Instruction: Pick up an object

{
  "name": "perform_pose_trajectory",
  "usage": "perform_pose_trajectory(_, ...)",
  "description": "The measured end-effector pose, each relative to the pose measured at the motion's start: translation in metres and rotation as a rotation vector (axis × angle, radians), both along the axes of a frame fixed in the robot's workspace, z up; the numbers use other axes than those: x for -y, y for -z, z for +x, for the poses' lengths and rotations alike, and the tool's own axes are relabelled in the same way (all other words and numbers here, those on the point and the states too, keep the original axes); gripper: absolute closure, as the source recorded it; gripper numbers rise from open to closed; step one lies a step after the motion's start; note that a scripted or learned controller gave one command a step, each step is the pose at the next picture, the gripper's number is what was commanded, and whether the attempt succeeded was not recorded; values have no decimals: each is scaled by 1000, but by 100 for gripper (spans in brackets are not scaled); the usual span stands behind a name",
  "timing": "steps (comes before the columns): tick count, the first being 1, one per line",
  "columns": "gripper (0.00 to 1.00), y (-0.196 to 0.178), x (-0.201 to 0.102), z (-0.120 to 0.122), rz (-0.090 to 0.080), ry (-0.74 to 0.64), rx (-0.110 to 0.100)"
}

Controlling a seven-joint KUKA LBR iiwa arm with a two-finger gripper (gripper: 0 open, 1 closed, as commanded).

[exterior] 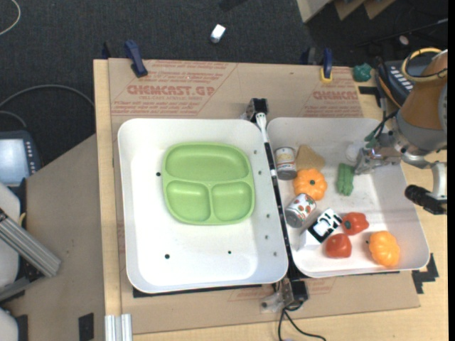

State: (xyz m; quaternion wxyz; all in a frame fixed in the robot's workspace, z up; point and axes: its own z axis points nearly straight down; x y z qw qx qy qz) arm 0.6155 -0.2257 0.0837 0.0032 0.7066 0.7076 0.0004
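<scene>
approach step: gripper (371, 159) low in right bin (412, 222), beside green piece (345, 179). finger state: cannot tell. next: centre over it, close.

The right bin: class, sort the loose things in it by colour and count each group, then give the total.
Orange: 2, a pumpkin and another pumpkin
Red: 2, a tomato and a pepper
Green: 1, a pickle
Tan: 1, a wedge
Cans: 2
Black-and-white: 1, a block
Total: 9
</scene>
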Motion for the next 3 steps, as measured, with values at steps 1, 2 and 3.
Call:
perform_pose_trajectory(1, 100, -1, -57, 16, 3, -3, -3)
perform_pose_trajectory(2, 100, 0, -30, 45, 24, -5, -11)
perform_pose_trajectory(3, 100, -1, -30, 46, 24, -9, -13)
